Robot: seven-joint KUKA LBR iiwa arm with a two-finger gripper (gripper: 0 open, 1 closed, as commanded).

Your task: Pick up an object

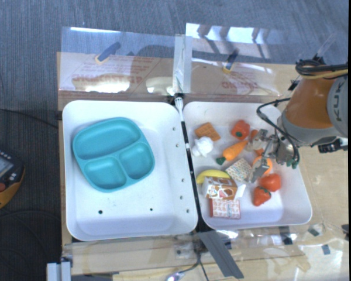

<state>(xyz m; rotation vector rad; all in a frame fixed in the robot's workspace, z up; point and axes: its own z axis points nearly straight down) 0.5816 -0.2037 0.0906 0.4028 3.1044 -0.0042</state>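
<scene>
1. Camera view looks down on two white bins side by side, and the arm (316, 107), grey with its orange band, reaches in from the right over the right bin (295, 212).
2. The gripper (262, 170) hangs low over the right side of that bin, in the thick of the toy food. Whether it is clenched or released, I cannot tell; nothing can be made out in its grasp.
3. Just beside it, on its near right, sits a red tomato (271, 182), with a strawberry (261, 196) nearer still.
4. To its left lies a patterned card (239, 170), and further left a carrot (234, 151) lying at a slant.
5. Toward the far side, a red pepper (240, 129) and an orange cracker (207, 132); a white lump (203, 147) rests near the dividing wall.
6. On the near side, a banana (212, 174) touches a printed snack box (223, 196).
7. Over in the left bin (105, 221), a teal divided plate (113, 153) lies toward the far left, well apart from the action.
</scene>
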